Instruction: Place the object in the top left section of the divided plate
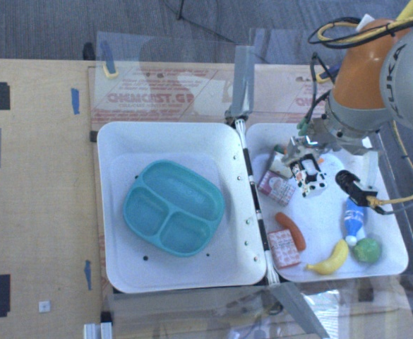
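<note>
A teal divided plate with three sections lies in the left bin. My gripper hangs low over the upper middle of the right bin. It is right beside a small white item with black spots and just right of a pink and white carton. From this angle the wrist hides whether anything sits in the gripper.
Lower in the right bin lie a red sausage, a red packet, a yellow banana, a green ball and a blue and white bottle. A clear wall stands behind the bins.
</note>
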